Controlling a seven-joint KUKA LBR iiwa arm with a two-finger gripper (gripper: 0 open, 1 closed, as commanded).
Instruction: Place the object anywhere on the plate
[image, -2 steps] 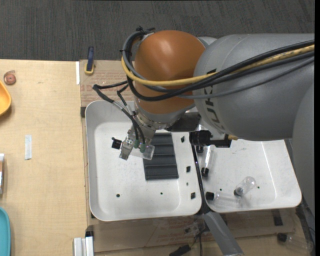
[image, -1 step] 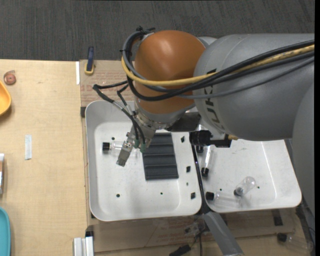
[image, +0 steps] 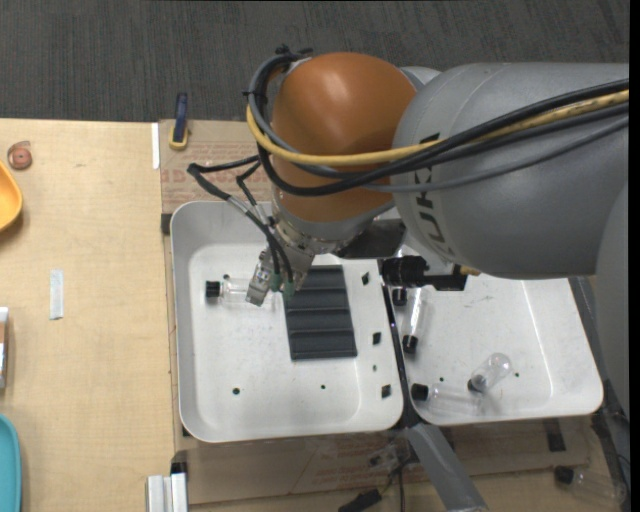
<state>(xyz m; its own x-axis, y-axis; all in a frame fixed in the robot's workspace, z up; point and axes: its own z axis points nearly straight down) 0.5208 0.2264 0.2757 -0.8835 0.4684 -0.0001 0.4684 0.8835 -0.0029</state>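
Hovering claw (image: 268, 285) over left bin (image: 200, 400), grip unclear (cannot tell), clear vial (image: 228, 291) just beside it

Grey arm (image: 520, 170) with an orange-brown band (image: 340, 130) above the wrist, looped by black and yellow cables (image: 300, 160). Two white bins: left bin (image: 200, 400) speckled with small black dots, right bin (image: 560, 390) plain white. Dark grey ribbed plate (image: 321, 312) with raised stripes. Clear bottle with a black cap (image: 228, 291). Another clear bottle (image: 490, 373) in the right bin. Pale tan wooden surface (image: 90, 300). Orange dish (image: 6, 200) at its left edge, teal one (image: 8, 470) at the lower left corner. Blue clamp (image: 181, 112) at the far edge.
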